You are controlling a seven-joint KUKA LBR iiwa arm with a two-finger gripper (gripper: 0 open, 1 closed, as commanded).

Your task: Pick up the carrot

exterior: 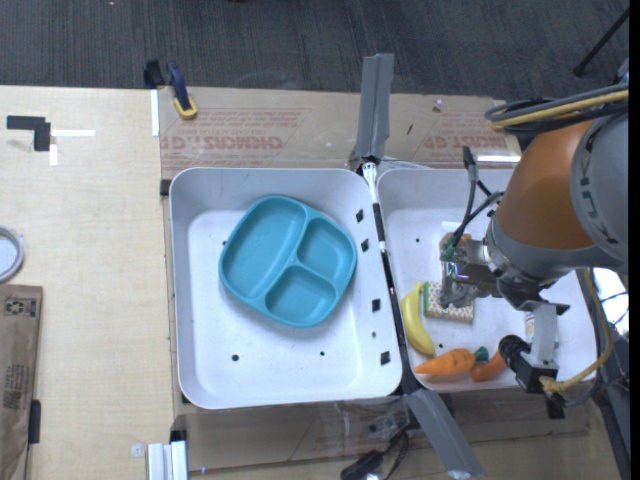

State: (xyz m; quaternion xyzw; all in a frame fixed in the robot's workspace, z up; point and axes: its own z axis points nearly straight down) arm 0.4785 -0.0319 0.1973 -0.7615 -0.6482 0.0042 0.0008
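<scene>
Two shallow white bins sit side by side on the surface. A blue divided plate [288, 260] lies tilted in the left bin [190, 298]. At the lower edge of the right bin [400, 208], lower right of the frame, the carrot [447, 363] lies on its side, just below a banana [415, 320] and beside a second orange piece [490, 366]. The gripper [456, 286] hangs over a small patterned block [447, 308], above the carrot and apart from it; whether its fingers are wide or narrow I cannot tell.

light: bright, even | shadows: soft | focus: slightly soft, grainy
</scene>
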